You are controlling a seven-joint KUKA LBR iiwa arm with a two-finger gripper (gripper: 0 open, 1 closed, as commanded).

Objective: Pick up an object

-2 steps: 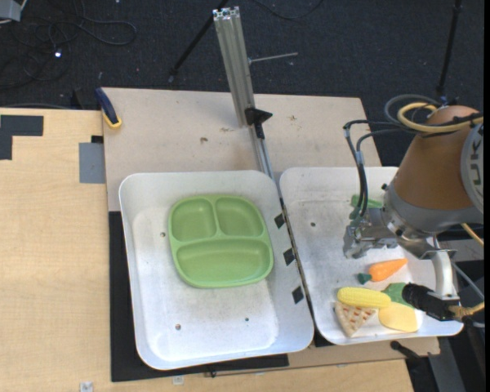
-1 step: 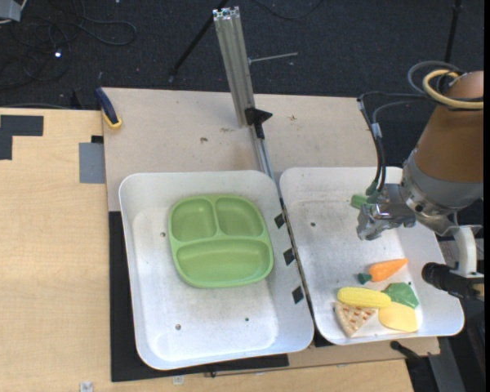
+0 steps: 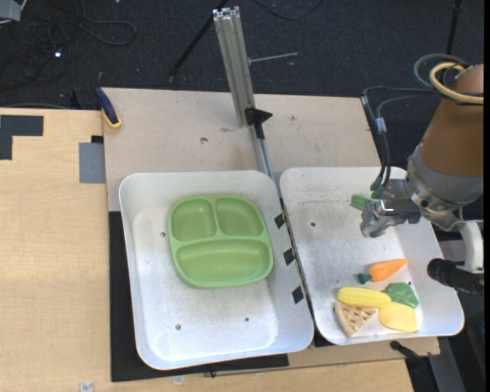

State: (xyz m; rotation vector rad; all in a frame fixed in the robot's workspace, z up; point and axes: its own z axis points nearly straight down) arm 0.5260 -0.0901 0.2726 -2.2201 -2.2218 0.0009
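Objects: toy carrot [image 3: 387, 269], corn cob [image 3: 363, 297], green leafy piece [image 3: 403, 292], yellow piece [image 3: 398, 318] and a sandwich-like wedge [image 3: 353, 319], clustered in the near right corner of the right bin [image 3: 327, 235].
Gripper [image 3: 376, 223]: over the right bin, above and just beyond the carrot, nothing seen between its fingers; whether it is spread or closed, I cannot tell.
Left bin [image 3: 147, 300]: holds a green divided plate [image 3: 220, 242].
Behind the bins: an upright aluminium post [image 3: 235, 64].
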